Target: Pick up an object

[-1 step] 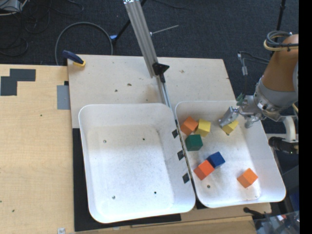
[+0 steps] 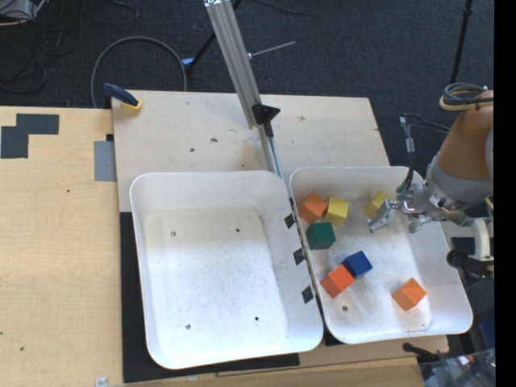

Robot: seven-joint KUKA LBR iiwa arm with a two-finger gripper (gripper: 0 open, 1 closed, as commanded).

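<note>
Several coloured blocks lie in the right bin [image 2: 451,317]: an orange block [image 2: 313,207], a yellow block [image 2: 337,210], a green block [image 2: 320,235], a blue block [image 2: 357,263], a red block [image 2: 338,280] and another orange block [image 2: 409,293]. A second yellow block [image 2: 376,203] sits toward the bin's far right side. My gripper [image 2: 397,219] hangs over that side of the bin, just right of this yellow block. It is open, with its fingers spread and nothing between them. One fingertip [image 2: 378,222] is close to the yellow block's near edge.
The left bin [image 2: 161,216] stands beside the right one, with black clips along the shared rim. A slanted metal rail [image 2: 238,63] rises behind the bins. A blue and yellow clamp [image 2: 122,96] sits at the board's far left corner.
</note>
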